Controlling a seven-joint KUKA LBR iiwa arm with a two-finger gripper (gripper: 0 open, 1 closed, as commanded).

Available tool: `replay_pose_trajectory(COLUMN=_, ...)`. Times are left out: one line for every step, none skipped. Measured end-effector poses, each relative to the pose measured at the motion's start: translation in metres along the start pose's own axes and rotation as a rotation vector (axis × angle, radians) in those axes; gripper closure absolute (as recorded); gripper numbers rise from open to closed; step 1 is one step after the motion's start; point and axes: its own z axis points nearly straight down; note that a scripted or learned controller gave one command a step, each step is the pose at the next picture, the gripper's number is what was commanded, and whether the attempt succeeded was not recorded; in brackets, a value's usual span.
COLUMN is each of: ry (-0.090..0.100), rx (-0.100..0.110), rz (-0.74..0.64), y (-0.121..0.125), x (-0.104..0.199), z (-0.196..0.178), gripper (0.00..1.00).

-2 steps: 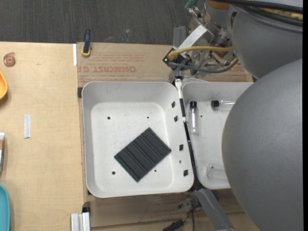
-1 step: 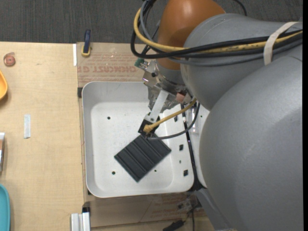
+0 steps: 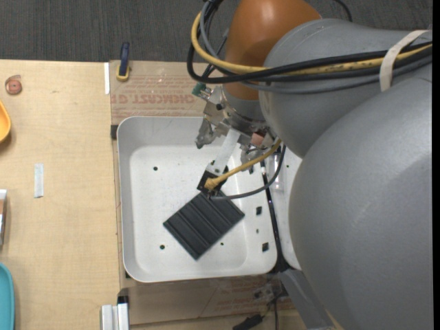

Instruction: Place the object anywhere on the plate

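You are looking down on a white bin (image 3: 130,205) that sits on a sheet of brown cardboard (image 3: 161,96) printed with reddish lettering. The cardboard lies on a pale wooden bench (image 3: 58,136), and a strip of dark ribbed flooring (image 3: 89,16) runs along the top. The bin's floor carries a few small dark dots.

The object, a black ridged slab (image 3: 204,224), lies flat in the lower middle of that bin, turned diagonally to its walls.

The gripper (image 3: 206,137) hangs over the bin's upper middle, apart from the slab. You cannot tell from this angle whether it is spread or closed, as the grey arm (image 3: 357,184) crowds the right side.

A blue-handled clamp (image 3: 124,59) stands at the cardboard's top left corner. On the bench you see a small reddish disc (image 3: 12,85) and a pale strip (image 3: 38,181).
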Motion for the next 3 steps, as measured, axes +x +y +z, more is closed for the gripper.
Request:
replay_pose_trajectory(ry=-0.007, rx=0.002, rz=-0.001, y=0.001, x=-0.001, z=-0.007, gripper=1.00)
replay_pose_trajectory(ry=-0.008, rx=0.002, rz=0.000, y=0.001, x=-0.001, z=-0.007, gripper=0.00)
replay_pose_trajectory(ry=0.001, rx=-0.002, rz=-0.506, y=0.012, x=0.052, z=-0.078, gripper=0.00)
